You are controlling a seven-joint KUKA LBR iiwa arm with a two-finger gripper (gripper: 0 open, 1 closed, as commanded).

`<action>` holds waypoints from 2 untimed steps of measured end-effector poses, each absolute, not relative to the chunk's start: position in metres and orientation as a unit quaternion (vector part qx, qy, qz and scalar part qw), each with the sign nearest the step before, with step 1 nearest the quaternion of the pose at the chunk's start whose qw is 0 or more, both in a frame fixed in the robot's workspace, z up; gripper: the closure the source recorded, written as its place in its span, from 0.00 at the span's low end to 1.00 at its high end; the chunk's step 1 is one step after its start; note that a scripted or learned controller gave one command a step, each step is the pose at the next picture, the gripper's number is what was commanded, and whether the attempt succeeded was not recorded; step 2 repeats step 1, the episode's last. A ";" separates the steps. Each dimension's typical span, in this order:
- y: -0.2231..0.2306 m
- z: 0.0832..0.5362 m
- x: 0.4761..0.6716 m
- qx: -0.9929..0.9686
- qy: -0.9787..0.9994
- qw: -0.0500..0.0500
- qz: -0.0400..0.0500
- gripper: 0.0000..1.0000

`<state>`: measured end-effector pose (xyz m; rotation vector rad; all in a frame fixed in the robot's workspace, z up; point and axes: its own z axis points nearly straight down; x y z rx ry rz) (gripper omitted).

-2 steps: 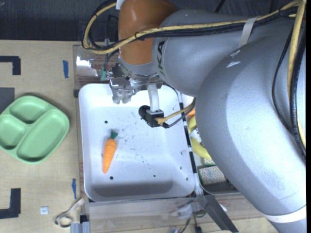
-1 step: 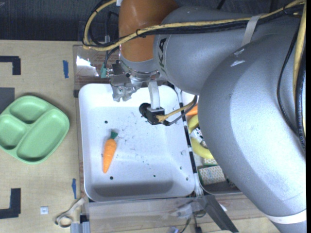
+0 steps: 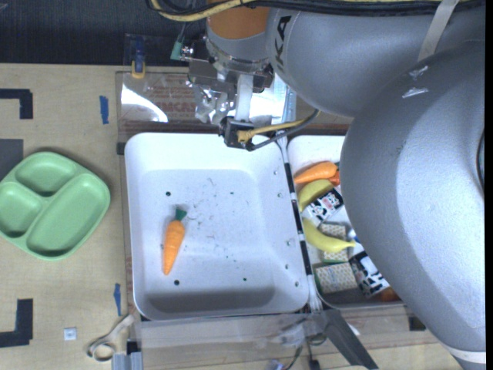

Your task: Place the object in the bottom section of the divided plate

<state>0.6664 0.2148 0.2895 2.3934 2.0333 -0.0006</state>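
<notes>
A small orange toy carrot (image 3: pixel 172 243) with a green top lies in the left white bin (image 3: pixel 146 160), toward its left side. The green divided plate (image 3: pixel 51 203) sits on the bench left of that bin, with two small sections at the top left and one large section at the lower right. My gripper (image 3: pixel 231 114) hangs above the far rim of the left bin, well up and to the right of the carrot. Nothing shows between its fingers.
The right bin (image 3: pixel 308 146) holds an orange item (image 3: pixel 316 172), a yellow banana (image 3: pixel 323 237) and several printed packages. The big grey arm (image 3: pixel 416 168) covers most of that bin. Blue tape marks and black brackets lie on the wooden bench.
</notes>
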 end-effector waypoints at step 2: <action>0.181 0.312 0.667 0.731 0.682 0.001 0.001 1.00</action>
